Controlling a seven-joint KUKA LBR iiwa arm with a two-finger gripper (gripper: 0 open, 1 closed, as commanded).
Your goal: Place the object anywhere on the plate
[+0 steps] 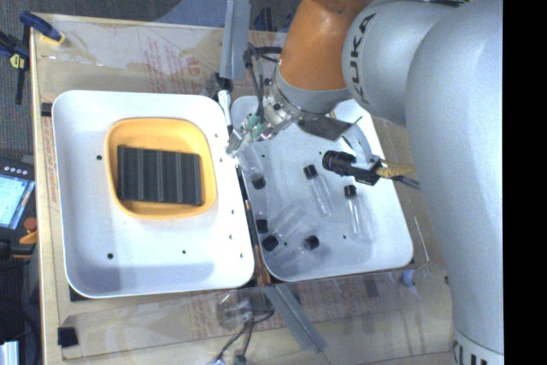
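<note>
Several clear vials (320, 199) are lying in the right bin (389, 239); one yellow plate (161, 137) is sitting in the left bin (81, 252) on the table (128, 43).

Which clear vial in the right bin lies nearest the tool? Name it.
The vial by the right bin's left wall, just below the tool. The other vials lie farther right or lower.

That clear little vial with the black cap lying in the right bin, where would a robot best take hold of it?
Probably across the middle of its clear body. The vial lies flat on the floor of the right bin, black cap toward the far side, with open floor on both long sides. Coming straight down from above, fingers straddling its narrow width, looks best; its round glass could roll or slip.
</note>
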